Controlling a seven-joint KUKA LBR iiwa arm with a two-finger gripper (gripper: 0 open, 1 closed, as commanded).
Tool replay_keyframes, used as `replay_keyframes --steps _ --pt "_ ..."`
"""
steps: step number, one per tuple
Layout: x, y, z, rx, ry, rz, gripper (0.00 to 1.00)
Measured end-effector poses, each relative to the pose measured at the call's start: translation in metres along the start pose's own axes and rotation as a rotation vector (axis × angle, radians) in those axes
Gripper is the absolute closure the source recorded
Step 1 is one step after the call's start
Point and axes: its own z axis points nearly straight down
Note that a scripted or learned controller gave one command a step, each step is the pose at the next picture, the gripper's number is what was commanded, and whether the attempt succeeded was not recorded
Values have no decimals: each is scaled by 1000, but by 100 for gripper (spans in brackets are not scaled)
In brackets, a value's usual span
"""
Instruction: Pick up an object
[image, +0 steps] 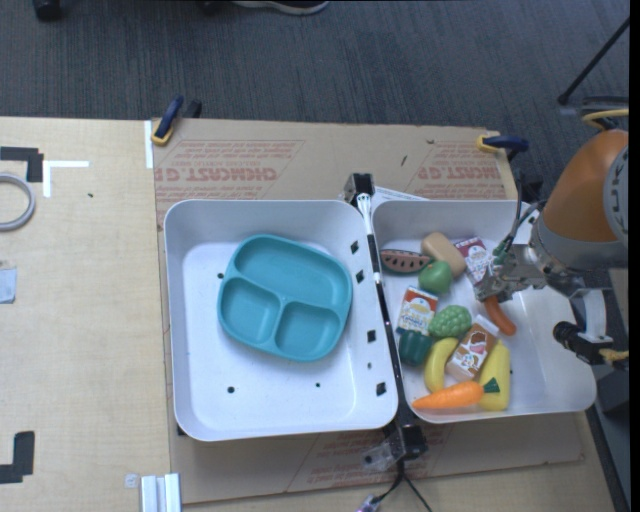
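Lengthwise, carrot (449, 397) left-right, tip leftward.

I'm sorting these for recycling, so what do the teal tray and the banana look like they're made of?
The teal tray looks like molded plastic with a smooth matte finish: one even color, rounded rims, three pressed-in compartments. The banana also seems plastic, a toy: uniform bright yellow with a slight sheen. Neither can be confirmed by look alone.

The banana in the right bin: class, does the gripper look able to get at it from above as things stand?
Probably yes. The banana lies with its top uncovered, though broccoli and a small carton crowd its sides; the gripper is nearby.
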Motion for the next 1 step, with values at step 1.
replay_keyframes --steps 1 --pt "36 11 -130 1 0 182 100"
